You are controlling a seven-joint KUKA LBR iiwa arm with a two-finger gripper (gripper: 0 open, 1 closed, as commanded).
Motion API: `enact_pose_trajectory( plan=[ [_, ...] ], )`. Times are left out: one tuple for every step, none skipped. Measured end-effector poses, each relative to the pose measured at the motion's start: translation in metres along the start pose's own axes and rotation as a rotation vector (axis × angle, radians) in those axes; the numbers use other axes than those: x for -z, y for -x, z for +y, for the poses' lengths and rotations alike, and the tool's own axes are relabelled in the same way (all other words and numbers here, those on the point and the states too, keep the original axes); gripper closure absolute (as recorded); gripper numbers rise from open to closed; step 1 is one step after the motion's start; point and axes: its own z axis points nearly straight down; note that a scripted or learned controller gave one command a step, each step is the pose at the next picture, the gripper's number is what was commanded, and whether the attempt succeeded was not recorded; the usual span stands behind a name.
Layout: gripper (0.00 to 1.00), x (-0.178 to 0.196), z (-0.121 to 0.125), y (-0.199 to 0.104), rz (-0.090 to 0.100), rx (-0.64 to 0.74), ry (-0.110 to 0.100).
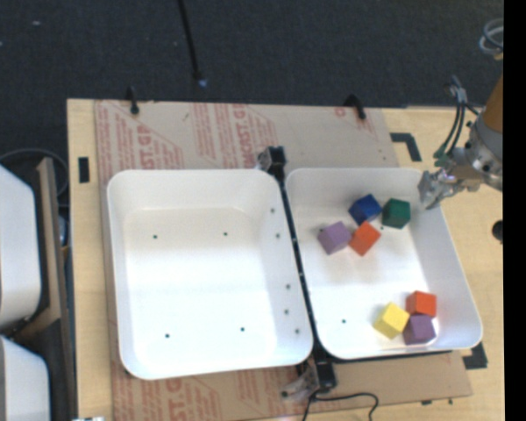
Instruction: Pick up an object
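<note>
The right bin (445,261) holds several small cubes. A blue cube (365,208), a green cube (396,212), a light purple cube (334,237) and an orange-red cube (364,239) cluster near its back. At its front right lie a yellow cube (391,320), an orange cube (422,303) and a purple cube (419,329). My gripper (435,188) hangs at the bin's back right edge, just right of the green cube, with nothing seen between its fingers.
The left bin (123,235) lies beside the right one on a cardboard sheet (210,139). A black clip (273,159) sits where the bins meet at the back. Cables (460,121) run down the arm at the right.
</note>
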Motion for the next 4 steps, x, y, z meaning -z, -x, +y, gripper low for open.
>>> enact_pose_trajectory(
  plan=[
    [1.0, 0.01, -0.005, -0.046, 0.002, 0.003, -0.002],
    [1.0, 0.005, -0.019, -0.092, 0.002, 0.003, -0.004],
    [1.0, 0.015, -0.02, -0.144, 0.002, 0.004, -0.003],
    [1.0, 0.02, -0.02, -0.196, 0.003, 0.005, -0.003]
  ],
)
